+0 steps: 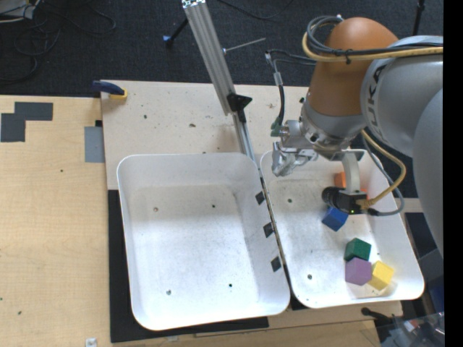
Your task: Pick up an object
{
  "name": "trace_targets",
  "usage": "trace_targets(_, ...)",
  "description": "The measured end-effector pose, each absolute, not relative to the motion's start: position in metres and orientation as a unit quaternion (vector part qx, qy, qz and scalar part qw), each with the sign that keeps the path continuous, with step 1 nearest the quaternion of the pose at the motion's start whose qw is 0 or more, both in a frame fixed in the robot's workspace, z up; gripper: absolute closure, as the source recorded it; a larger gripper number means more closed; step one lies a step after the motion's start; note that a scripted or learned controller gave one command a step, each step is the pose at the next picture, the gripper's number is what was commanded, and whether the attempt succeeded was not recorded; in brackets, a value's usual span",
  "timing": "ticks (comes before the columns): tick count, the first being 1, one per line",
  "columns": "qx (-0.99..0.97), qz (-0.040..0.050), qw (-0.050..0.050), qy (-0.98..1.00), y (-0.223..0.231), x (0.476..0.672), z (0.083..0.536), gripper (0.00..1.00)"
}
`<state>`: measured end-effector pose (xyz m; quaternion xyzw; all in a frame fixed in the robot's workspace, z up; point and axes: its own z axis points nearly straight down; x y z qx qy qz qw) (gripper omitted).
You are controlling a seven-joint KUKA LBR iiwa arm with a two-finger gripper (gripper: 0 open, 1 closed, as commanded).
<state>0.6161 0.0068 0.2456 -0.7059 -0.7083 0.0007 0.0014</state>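
1. Camera view from my remote seat: gripper (288,161) hangs over the right bin (307,280), up at its 11 o'clock corner.
2. Can't tell how the jaws stand, honestly.
3. Blue cube (334,219) sits around 4 o'clock from the gripper, well apart.
4. Green cube (357,249), purple cube (357,271) and yellow cube (382,275) cluster at the bin's 5 o'clock.
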Motion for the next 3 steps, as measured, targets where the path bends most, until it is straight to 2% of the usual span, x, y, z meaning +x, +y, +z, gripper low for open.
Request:
trace_targets(2,-0.706,0.0,0.001,-0.708,0.084,0.653,0.238,1.0)
trace_targets(3,-0.705,0.0015,0.001,-0.709,0.084,0.652,0.238,0.0)
